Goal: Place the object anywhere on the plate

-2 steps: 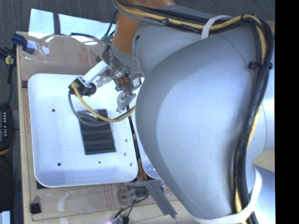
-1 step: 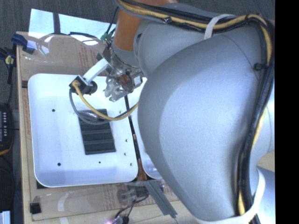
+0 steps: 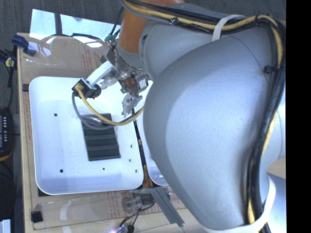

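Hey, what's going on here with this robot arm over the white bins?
A grey KUKA arm with an orange band reaches in from the right, covering most of the right bin. Its gripper hangs above the left white bin's right side. A dark ribbed rectangular object lies flat on that bin's floor, just below the gripper. Nothing can be seen held between the fingers.

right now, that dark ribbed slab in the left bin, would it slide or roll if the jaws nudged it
The dark ribbed slab lies flat on the left bin floor, so it would probably slide rather than roll or tip. Its straight edges and even ribs suggest it is fairly stiff. The ridges might give some grip, but lying so low, it looks hard to get under.
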### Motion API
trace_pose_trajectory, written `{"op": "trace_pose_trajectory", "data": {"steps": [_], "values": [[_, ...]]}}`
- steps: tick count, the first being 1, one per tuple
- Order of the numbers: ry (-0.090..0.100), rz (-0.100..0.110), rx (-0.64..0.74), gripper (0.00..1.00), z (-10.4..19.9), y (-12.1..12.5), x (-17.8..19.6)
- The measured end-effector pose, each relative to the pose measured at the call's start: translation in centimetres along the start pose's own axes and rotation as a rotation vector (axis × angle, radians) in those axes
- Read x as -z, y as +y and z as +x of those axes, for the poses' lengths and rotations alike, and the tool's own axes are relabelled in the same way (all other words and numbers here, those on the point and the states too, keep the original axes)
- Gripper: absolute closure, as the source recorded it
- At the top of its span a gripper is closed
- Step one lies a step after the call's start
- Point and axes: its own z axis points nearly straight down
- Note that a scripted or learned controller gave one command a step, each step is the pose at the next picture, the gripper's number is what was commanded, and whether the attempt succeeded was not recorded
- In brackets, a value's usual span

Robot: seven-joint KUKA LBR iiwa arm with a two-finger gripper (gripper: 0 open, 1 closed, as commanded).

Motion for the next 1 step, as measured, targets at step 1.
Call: {"op": "trace_pose_trajectory", "data": {"steps": [1], "values": [[-0.003,0.003,0.006,1.0,0.01,-0.1,0.87]]}}
